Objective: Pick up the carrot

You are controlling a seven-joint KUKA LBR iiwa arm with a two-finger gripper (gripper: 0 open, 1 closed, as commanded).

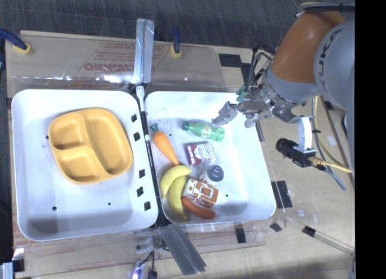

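Observation:
The carrot (164,144) is orange with a green top and lies along the left side of the right bin (253,169), pointing down and to the right. My gripper (232,114) hangs over the upper right part of that bin, well to the right of the carrot and just above a green bottle (204,130). Its fingers are spread apart with nothing between them.
Below the carrot lie a banana (170,188), a red sausage (199,210), an orange-and-white packet (201,193), a dark round lid (215,173) and a red-and-white pouch (200,152). The left bin (30,211) holds a yellow divided plate (89,144).

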